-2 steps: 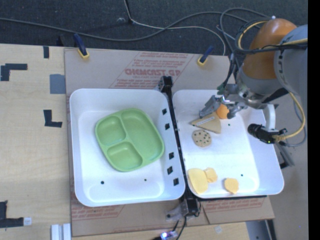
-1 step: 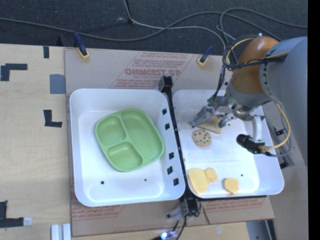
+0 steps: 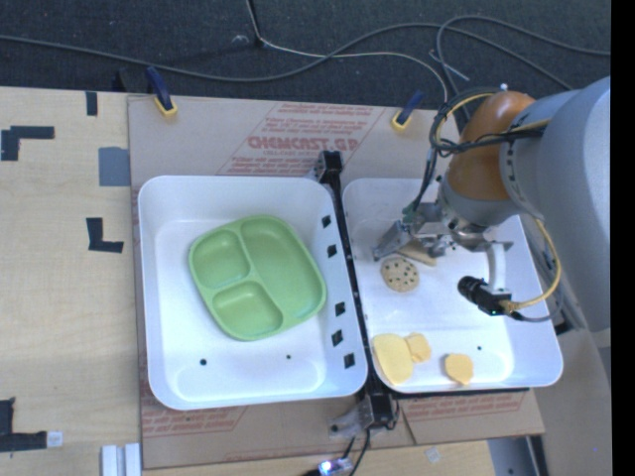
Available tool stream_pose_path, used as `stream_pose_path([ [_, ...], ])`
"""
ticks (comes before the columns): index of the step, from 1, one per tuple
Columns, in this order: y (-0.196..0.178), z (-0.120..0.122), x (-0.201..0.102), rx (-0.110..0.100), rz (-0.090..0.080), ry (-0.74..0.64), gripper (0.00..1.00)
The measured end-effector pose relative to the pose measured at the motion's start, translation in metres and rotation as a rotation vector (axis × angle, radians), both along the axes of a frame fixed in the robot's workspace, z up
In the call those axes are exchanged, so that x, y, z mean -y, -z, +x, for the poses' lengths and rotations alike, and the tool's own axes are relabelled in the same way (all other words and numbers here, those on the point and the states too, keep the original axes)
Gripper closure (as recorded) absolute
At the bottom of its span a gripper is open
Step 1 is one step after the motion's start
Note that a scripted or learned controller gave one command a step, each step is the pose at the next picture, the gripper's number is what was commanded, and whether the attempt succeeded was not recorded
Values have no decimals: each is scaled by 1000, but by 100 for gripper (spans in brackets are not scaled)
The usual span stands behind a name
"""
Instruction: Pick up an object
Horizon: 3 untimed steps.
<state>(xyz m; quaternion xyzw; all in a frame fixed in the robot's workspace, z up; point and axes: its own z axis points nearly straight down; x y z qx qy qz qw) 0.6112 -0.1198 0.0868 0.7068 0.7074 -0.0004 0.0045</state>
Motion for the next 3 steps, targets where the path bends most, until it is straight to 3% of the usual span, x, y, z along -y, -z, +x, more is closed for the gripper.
stream_pose_path([
  [1,-14,3,0,9,-1,-1,100],
  [3,-117,1,-5,-2,7,-1,100],
])
